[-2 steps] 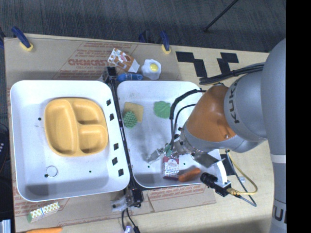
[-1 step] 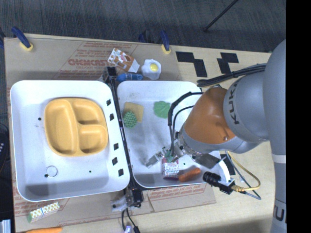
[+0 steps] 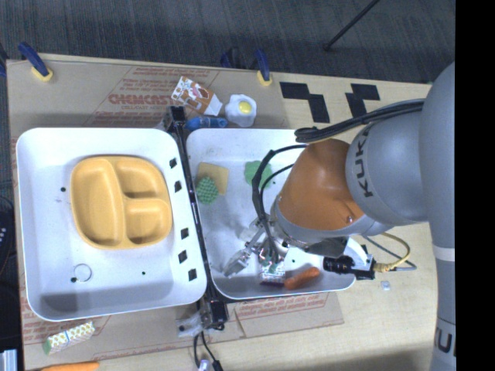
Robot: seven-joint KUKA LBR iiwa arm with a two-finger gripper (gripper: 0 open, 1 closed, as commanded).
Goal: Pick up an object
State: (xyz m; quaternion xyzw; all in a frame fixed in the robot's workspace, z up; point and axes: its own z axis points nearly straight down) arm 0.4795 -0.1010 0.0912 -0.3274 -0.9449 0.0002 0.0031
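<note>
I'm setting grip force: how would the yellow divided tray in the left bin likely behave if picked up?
The yellow tray looks like moulded plastic, so probably stiff and light. Its glossy, rounded rim may be slippery. It lies flat in the left bin, wide and shallow, so unlikely to roll or tip.

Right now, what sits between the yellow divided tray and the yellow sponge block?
In the camera view, bare white bin floor, then the black clips along the bins' shared edge.

Yellow divided tray (image 3: pixel 121 200) in left white bin (image 3: pixel 31 230), blue clamps (image 3: pixel 35 62) on cardboard-covered bench (image 3: pixel 100 83)
</note>
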